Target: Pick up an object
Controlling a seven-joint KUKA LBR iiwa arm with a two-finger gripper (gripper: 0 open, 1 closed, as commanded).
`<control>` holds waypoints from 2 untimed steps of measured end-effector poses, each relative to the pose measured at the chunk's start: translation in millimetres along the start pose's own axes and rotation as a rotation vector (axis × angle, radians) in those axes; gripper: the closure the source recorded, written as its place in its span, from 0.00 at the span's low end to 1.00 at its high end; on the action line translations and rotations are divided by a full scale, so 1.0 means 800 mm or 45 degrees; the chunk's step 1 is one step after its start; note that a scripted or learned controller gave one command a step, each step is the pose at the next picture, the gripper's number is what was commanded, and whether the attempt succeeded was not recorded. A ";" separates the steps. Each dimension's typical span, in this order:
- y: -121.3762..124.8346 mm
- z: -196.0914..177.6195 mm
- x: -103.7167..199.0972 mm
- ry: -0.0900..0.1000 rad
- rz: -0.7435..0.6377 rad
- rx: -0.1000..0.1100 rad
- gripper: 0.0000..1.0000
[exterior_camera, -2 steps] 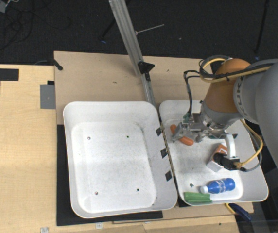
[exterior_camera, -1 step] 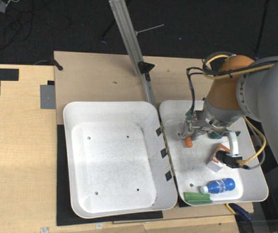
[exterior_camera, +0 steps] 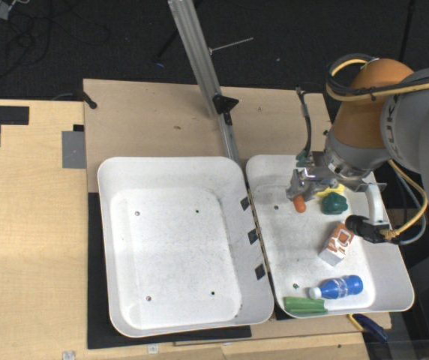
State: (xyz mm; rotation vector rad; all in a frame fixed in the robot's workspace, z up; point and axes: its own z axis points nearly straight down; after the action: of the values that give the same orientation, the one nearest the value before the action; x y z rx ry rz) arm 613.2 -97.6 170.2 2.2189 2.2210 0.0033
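1. The arm (exterior_camera: 376,103) reaches in from the right, its orange band above the wrist, and the gripper (exterior_camera: 302,184) sits low over the far part of the right bin (exterior_camera: 394,295).
2. A small orange piece (exterior_camera: 299,204), short and rounded like a tiny carrot, lies on the bin floor right under the gripper's tips; whether it is touched or pinched cannot be told.
3. Whether the gripper is spread or closed cannot be told from this angle.
4. Just right of the orange piece lie a yellow object (exterior_camera: 332,190) and a dark green object (exterior_camera: 334,204), touching each other.
5. Nearer the middle of the bin a small box (exterior_camera: 337,244), orange and white on top with a grey end, lies tilted.
6. At the near edge a blue bottle (exterior_camera: 341,286) lies on its side, with a flat green piece (exterior_camera: 305,304) just beside it.
7. The left bin (exterior_camera: 113,172) sits alongside, touching the right one along dark clips (exterior_camera: 252,235).
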 end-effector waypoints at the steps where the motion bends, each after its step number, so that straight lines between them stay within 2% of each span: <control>1: 0.006 -0.078 -0.005 -0.001 0.001 -0.002 1.00; 2: 0.007 -0.145 -0.007 -0.001 0.000 -0.001 1.00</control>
State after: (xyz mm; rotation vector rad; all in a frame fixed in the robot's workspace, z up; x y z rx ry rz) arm 618.6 -102.9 286.3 2.2180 2.2202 0.0036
